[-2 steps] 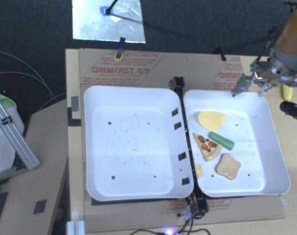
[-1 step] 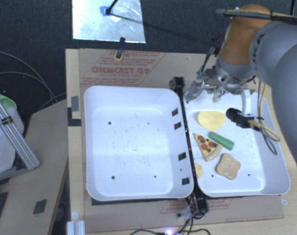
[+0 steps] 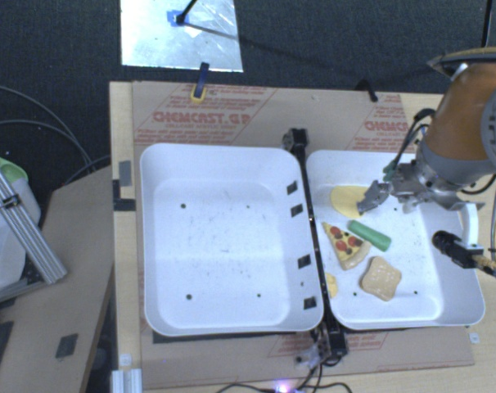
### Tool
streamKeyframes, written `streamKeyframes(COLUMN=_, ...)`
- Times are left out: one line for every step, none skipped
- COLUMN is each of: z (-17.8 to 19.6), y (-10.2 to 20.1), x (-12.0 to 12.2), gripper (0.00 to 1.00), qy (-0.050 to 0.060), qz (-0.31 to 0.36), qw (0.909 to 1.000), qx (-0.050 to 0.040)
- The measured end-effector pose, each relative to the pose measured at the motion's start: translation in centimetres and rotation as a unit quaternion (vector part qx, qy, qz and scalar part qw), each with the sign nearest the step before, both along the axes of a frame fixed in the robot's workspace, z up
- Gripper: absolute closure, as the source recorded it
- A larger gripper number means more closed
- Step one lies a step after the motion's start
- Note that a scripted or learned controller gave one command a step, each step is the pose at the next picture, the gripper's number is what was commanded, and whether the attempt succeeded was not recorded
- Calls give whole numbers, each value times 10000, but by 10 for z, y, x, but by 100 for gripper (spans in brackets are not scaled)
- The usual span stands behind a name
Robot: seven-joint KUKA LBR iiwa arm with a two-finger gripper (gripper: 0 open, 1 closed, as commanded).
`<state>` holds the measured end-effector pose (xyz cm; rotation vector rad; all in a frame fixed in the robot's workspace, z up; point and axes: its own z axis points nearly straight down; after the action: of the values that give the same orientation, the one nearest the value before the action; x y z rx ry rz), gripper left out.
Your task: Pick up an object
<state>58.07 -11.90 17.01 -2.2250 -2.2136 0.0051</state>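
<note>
The right bin (image 3: 444, 301) holds several toy foods. A flat yellow piece (image 3: 344, 201) lies at its back left. In front of it lie a green cylinder (image 3: 370, 235), a pizza slice (image 3: 347, 246) and a tan slice of toast (image 3: 381, 278). A small yellow bit (image 3: 331, 285) rests against the bin's left wall. My gripper (image 3: 372, 196) reaches in from the right and hangs over the right end of the yellow piece, just behind the green cylinder. I see nothing held in it.
The left bin (image 3: 223, 151) sits beside the right one, with black clips (image 3: 297, 140) along the shared wall. A black connector (image 3: 451, 248) on the arm hangs over the right bin's right side. Cardboard (image 3: 232, 113) lies under both bins.
</note>
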Motion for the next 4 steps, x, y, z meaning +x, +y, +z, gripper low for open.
streamKeyframes(z=-81, y=-6, x=-61, gripper=0, qy=-19, qz=10, qw=10000, qx=11)
streamKeyframes(z=-45, y=-40, x=-17, gripper=0, qy=-58, qz=35, qw=10000, qx=-17)
streamKeyframes(z=18, y=112, x=-11, gripper=0, qy=-66, qz=113, qw=9999, qx=25)
streamKeyframes(z=14, y=62, x=-94, gripper=0, qy=-3, qz=7, qw=10000, qx=3)
